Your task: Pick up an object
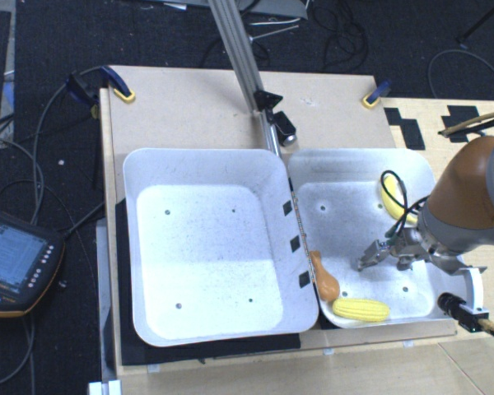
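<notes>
The arm comes in from the right edge of the camera view, its orange band broad above the grey wrist, and ends over the right bin. The gripper sits low above that bin's floor, pointing toward the left, with its two thin metal fingers slightly spread and nothing visible between them. Three objects lie in this bin. A yellow corn cob rests along the near rim, lying on its side, below and a little left of the fingers and apart from them. Just beside its left end, an orange pear-shaped piece leans against the bin's left wall, its narrow end pointing up the wall. A yellow banana-like object lies near the far right corner, partly crossed by a black cable that loops from the wrist. The left bin lies alongside, touching the right bin at the shared middle edge. Both bins rest on a pale wooden bench, with a slanted metal pole rising behind them and a handheld controller on the dark floor at left.
</notes>
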You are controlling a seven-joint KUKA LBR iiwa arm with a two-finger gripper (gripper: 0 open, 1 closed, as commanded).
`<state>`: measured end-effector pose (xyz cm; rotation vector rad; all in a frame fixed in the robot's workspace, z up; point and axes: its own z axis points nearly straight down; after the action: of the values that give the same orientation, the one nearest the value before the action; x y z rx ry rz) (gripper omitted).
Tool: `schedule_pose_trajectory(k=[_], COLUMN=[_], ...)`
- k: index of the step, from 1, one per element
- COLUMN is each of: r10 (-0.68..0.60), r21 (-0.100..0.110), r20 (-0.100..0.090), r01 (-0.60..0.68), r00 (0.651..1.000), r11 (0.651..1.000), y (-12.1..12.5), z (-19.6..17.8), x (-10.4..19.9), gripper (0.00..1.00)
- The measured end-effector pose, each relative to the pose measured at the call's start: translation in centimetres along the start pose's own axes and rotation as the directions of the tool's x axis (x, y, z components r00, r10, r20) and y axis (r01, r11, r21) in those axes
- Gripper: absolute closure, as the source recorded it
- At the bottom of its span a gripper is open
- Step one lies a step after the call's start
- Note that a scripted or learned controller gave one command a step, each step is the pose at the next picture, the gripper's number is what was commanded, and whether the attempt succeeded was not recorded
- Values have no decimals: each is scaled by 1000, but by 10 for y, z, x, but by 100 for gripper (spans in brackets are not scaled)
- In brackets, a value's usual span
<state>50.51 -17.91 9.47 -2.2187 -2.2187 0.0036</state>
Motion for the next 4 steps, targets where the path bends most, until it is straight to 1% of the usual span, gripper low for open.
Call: schedule_pose_trajectory(k=[1,2,3,4], r10=[0,-1,-1,-5], r21=[-4,-8,-9,-6], r20=[1,2,2,1], r01=[0,1,1,5], r00=[1000,1000,1000,1000], r11=[1000,1000,1000,1000], y=[1,4,5,17], z=[-12,-65,-117,-130], x=[0,10,10,63], gripper=[100,100,100,100])
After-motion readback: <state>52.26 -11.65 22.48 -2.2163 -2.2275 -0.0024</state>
